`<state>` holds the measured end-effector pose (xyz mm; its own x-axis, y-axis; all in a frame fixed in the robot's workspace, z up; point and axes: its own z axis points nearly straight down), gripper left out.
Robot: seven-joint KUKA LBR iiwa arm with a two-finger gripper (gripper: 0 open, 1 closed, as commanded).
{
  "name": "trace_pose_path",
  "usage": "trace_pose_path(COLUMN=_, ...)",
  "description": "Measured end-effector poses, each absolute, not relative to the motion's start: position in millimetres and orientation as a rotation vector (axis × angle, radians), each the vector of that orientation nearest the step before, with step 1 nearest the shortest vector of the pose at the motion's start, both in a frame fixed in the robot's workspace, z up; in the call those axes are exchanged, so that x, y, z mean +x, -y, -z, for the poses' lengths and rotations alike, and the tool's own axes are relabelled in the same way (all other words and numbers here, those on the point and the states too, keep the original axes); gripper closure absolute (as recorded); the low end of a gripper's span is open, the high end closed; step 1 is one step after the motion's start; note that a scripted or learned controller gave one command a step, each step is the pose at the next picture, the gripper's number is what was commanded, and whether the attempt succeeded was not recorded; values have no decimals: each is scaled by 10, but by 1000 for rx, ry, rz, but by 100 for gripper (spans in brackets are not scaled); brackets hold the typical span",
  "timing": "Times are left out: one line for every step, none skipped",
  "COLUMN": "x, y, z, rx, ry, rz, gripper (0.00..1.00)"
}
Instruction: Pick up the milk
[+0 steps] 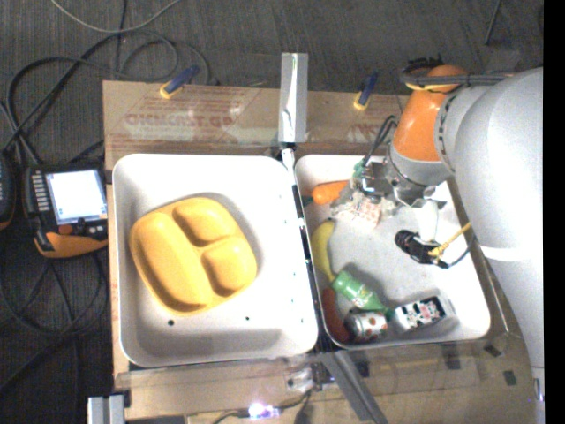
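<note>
- The cardboard sheet (190, 117) behind the two white bins carries faded red printing, too pale to read.
- The small carton (422, 313) in the right bin (472, 325), near the green bottle (357, 290), has dark marks, too small to read.

pale grey rounded arm (508, 166), orange band above wrist, black cable alongside.

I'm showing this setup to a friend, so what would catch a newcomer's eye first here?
Probably the big yellow divided plate, lying alone in the left bin. Next, the grey arm with its orange band coming in from the right over the right bin, where a banana, a green bottle and other small items lie scattered.
</note>
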<state>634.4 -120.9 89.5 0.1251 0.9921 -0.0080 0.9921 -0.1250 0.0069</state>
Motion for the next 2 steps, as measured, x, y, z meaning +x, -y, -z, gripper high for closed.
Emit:
trace_pose_path(x=6343, y=1205, z=-958, rx=2349, ry=-2073, rz=8, gripper=100)
trace_pose_path(x=6384, y=752, z=-1991, rx=2259, ry=-2187, rz=7, gripper=100)
